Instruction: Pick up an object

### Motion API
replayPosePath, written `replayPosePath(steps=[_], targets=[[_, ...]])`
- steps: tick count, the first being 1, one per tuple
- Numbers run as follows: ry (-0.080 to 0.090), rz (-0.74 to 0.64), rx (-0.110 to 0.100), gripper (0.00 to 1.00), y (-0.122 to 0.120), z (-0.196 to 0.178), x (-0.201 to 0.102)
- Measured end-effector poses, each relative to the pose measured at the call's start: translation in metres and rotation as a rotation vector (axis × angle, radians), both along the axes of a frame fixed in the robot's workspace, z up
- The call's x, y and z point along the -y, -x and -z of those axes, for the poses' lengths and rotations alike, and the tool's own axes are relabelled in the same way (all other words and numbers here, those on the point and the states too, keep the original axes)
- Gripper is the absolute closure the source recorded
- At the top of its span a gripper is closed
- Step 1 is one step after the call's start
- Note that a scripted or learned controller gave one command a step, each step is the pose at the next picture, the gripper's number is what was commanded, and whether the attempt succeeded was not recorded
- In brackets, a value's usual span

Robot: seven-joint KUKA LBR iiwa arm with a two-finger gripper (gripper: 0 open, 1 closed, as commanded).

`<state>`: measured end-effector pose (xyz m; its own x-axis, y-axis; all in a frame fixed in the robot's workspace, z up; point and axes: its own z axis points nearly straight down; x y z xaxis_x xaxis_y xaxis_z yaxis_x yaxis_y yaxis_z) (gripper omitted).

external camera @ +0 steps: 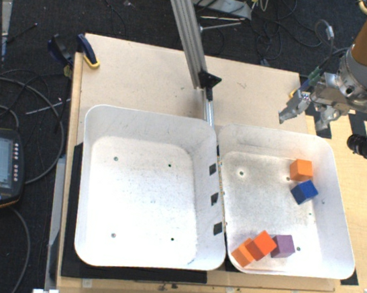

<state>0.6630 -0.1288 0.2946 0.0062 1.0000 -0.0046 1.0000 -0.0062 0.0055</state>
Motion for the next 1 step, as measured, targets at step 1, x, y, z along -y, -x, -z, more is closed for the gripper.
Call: replayPosePath(steps=[1], targets=[[-0.004, -0.002, -0.012, 0.00, 0.0216, 0.1586, 0.0666]])
